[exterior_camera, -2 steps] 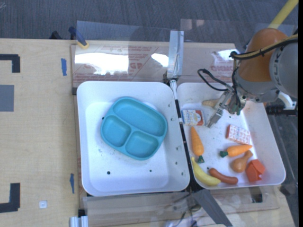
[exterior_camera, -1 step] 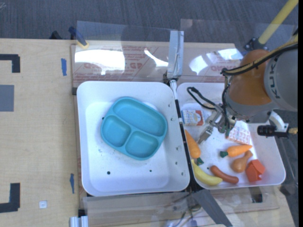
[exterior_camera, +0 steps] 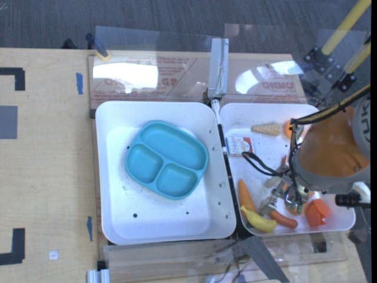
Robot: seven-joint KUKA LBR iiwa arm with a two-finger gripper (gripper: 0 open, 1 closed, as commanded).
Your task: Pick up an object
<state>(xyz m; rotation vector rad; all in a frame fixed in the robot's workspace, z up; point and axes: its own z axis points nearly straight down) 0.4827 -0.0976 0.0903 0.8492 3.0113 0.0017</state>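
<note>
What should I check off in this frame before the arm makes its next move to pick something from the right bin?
1. Gripper is over the right bin: ok, it hangs low among the toys at the near end.
2. Something is between its fingers: cannot tell, cables and the wrist hide them.
3. Targets lie close by: ok, the banana, carrot and sausage lie beside the gripper.
4. Targets are apart enough for a clean grasp: not ok, banana, carrot and sausage crowd together.
5. The cone lies free at the far end: ok.
6. The blue tray in the left bin is out of the way: ok.
</note>
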